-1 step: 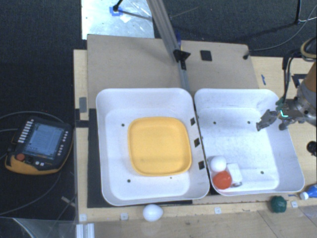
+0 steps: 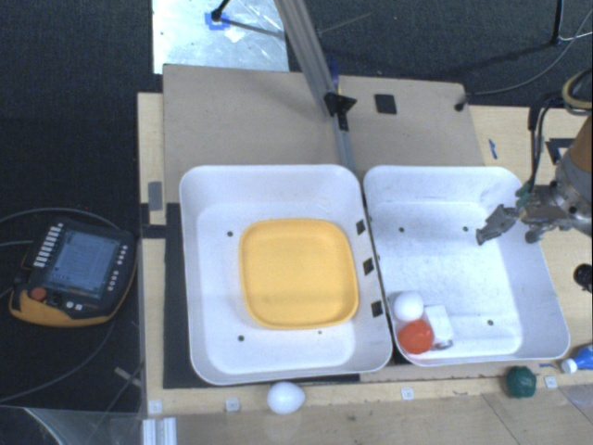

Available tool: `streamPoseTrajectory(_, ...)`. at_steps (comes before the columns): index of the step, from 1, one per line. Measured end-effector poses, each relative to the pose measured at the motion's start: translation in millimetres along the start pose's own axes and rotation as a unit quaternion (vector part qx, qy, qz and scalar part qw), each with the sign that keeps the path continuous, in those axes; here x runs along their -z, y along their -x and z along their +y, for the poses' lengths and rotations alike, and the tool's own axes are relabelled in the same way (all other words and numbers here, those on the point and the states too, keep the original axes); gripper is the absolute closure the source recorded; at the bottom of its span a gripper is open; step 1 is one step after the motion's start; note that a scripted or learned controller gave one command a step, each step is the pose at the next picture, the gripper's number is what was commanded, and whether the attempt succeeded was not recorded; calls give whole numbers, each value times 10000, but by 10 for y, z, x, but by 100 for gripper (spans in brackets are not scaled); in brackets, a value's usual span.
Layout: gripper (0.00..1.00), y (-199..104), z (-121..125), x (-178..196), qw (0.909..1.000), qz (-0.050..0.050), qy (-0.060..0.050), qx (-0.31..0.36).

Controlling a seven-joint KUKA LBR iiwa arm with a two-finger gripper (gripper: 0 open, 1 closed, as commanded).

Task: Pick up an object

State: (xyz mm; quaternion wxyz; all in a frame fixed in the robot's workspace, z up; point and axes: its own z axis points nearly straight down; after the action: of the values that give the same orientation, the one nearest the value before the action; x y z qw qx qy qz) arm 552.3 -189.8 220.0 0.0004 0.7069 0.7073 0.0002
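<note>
Two white bins (image 2: 213,276) sit on a tan bench (image 2: 241,109) over dark carpet (image 2: 65,82).

We see a handheld controller (image 2: 72,276) lying on the dark floor (image 2: 74,82), left of the desk (image 2: 408,128). A white egg-shaped thing (image 2: 285,397) and a dark green ball (image 2: 521,381) sit on the desk's near edge.

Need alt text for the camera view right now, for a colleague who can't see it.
The gripper hangs open over the right bin, holding nothing. A white ball, an orange ball and a white block cluster in that bin's near-left corner; a yellow plate fills the left bin.
</note>
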Motion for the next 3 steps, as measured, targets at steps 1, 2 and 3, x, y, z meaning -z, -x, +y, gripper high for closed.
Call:
streamPoseTrajectory(1,0,-101,-1,-491,10000,5,-18,2)
streamPoseTrajectory(2,0,-150,79,-984,10000,5,-19,2)
streamPoseTrajectory(3,0,-152,75,-1310,10000,3,-12,-1)
